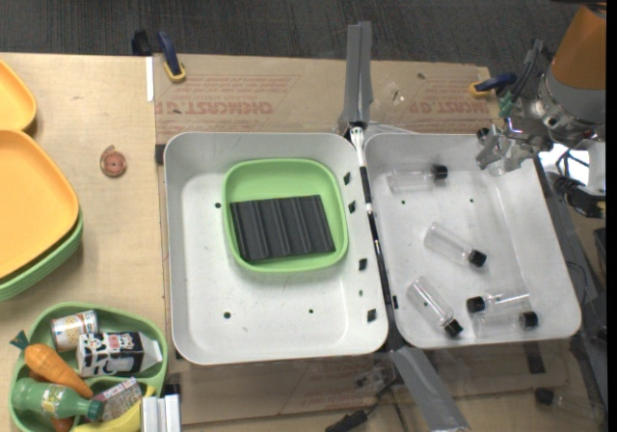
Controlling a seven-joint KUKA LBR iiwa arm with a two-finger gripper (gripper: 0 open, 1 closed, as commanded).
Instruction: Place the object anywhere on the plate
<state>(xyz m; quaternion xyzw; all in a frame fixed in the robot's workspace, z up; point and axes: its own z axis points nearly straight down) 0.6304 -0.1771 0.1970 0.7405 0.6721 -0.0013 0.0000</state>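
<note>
I am reaching in from the right with my arm [584, 44], its orange band sitting above the grey wrist, over the far right corner of the worktop [116, 112]. Brown cardboard [260, 97] is lying under the two white bins. The left bin [193, 324] is holding a green plate [285, 213], square with rounded corners, and a dark ribbed mat [282, 228] is lying on it. The right bin [549, 256] is carrying five clear vials with black caps. One vial [417, 175] is lying near the far wall, another vial [455, 246] is resting near the middle, a third vial [434, 306] is slanting toward the near edge, and a last pair of vials [501, 311] is lying close together in the near right corner. None of them is on the plate.

My gripper [494, 150] is hanging over the far right corner of the right bin, just beside the far vial but apart from it; I cannot tell how it is set, as it is too small and cluttered to read.

Orange trays [34, 199] are stacking at the left edge of the worktop. A green bowl [154, 348] at the near left corner is holding toy food, with a toy carrot [53, 367] among it. A small round pink thing [114, 162] is lying on the wood.
</note>
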